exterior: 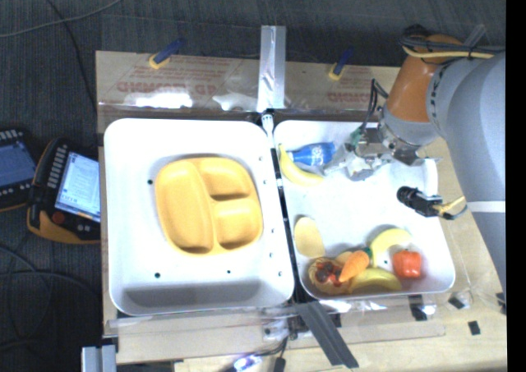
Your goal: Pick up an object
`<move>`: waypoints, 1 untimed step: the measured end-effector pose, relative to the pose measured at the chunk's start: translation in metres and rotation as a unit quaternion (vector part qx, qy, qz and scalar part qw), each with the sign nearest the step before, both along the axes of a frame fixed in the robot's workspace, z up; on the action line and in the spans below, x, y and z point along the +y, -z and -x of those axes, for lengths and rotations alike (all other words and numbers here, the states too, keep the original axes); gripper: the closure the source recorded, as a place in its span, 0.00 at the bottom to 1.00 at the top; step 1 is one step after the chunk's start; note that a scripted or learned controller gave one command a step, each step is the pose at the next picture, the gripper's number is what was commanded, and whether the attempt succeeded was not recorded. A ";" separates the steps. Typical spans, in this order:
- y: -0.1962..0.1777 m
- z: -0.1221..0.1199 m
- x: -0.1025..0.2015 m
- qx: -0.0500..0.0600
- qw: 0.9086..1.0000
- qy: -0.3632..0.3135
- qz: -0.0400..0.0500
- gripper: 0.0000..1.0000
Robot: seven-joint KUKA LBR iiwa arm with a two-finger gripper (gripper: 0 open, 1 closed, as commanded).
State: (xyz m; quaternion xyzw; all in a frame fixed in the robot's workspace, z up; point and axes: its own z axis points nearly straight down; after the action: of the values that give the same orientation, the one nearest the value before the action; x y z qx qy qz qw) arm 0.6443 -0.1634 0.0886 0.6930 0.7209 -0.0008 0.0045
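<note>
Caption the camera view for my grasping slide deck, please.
KUKA arm's gripper low at the right bin's far end beside a blue packet; yellow divided tray in the left bin.

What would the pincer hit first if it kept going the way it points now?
Probably the blue packet, lying just left of the pincer beside the banana in the right bin; depth is unclear, so it may meet the bin floor first.

dark carpet floor point(123, 1); wooden bench point(468, 337)

light: bright, even, from overhead | shadow: soft along the near wall of the left shallow white plastic bin point(123, 222) | glare: mild on bin floors | focus: slightly soft, grainy throughout
</note>
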 end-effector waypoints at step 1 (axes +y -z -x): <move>0.001 -0.016 -0.003 0.010 0.994 0.107 -0.007 0.00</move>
State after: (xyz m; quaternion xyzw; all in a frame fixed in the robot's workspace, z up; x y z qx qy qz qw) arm 0.6603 -0.1662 0.0873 0.7662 0.6426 -0.0033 -0.0071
